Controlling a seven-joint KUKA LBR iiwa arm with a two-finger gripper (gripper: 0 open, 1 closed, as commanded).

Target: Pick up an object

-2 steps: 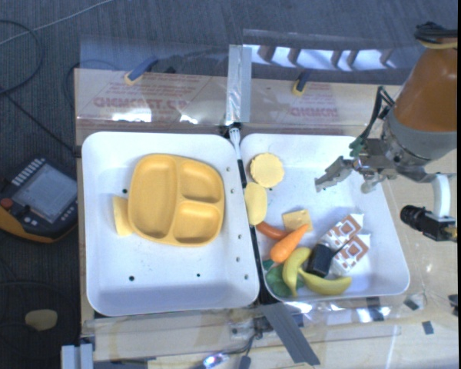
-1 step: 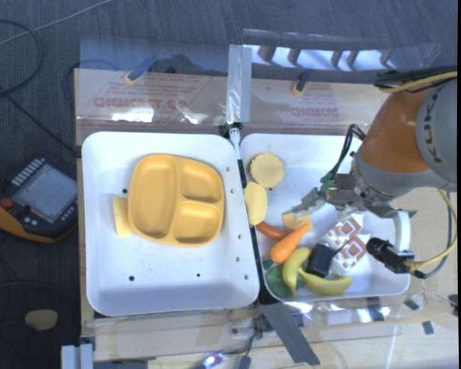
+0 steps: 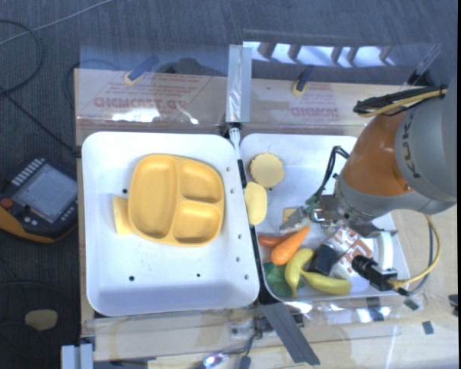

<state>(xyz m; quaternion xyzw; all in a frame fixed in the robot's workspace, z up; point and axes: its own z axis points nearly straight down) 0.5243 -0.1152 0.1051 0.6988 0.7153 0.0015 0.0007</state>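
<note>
The gripper (image 3: 320, 261) hangs just right of the banana (image 3: 311, 275); its grip cannot be told; the banana, below the carrot (image 3: 289, 244), looks light, smooth, slippery; best pinched mid-curve.

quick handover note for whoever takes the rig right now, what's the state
Gripper: low in the right bin, above the toy food; whether the jaws are open or shut cannot be made out, and nothing is seen held.
Right bin: carrot, banana, green piece, two pale yellow pieces at its left side.
Left bin: yellow divided plate with a pale yellow piece tucked under its left edge.
Done: arm has reached the pile.
Left: grasp one object and lift it.
</note>
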